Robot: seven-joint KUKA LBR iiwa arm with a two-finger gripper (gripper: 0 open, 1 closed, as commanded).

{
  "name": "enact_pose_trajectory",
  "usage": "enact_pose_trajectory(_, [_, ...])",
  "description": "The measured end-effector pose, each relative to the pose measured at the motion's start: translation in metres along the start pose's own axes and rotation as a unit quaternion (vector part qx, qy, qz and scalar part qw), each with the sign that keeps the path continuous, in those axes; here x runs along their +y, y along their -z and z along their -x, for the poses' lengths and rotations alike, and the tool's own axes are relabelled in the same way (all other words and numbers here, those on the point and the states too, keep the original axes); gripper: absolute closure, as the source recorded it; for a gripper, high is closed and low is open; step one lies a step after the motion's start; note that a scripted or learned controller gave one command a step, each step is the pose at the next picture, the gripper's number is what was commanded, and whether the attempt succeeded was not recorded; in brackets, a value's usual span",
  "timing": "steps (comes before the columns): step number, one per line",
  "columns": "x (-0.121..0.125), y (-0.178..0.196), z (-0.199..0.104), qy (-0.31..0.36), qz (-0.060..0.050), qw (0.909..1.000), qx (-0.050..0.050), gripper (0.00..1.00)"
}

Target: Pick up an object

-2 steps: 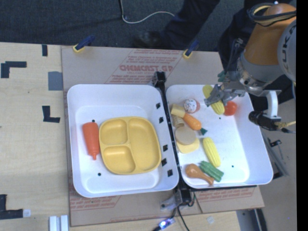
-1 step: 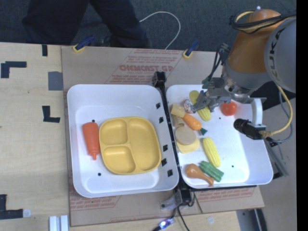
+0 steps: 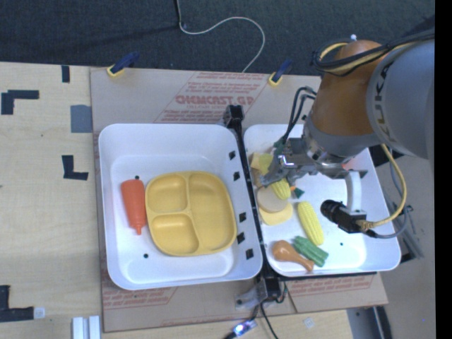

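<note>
Jaws (image 3: 277, 177) crowd right bin's (image 3: 378, 260) left wall beside corn (image 3: 281, 188); their state I cannot tell.

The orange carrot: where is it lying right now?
The carrot lies in the left bin of the camera view, flat along the left edge of the yellow divided plate, far from the gripper over the right bin.

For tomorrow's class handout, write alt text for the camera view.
A grey robot arm's gripper hovers low over toy food in the right white bin, above a yellow plastic corn cob. The left white bin holds a yellow divided plate and an orange carrot.
</note>
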State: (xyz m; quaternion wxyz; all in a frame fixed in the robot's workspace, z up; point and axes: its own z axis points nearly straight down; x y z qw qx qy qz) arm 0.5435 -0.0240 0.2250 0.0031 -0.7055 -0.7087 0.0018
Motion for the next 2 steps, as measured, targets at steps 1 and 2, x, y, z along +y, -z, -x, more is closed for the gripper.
enact_pose_trajectory(1, [-0.005,-0.0105,-0.0218,-0.001,0.001,1.0,-0.001,1.0])
enact_pose_trajectory(2, [-0.0149,-0.0083,-0.0255,-0.001,0.001,1.0,-0.001,1.0])
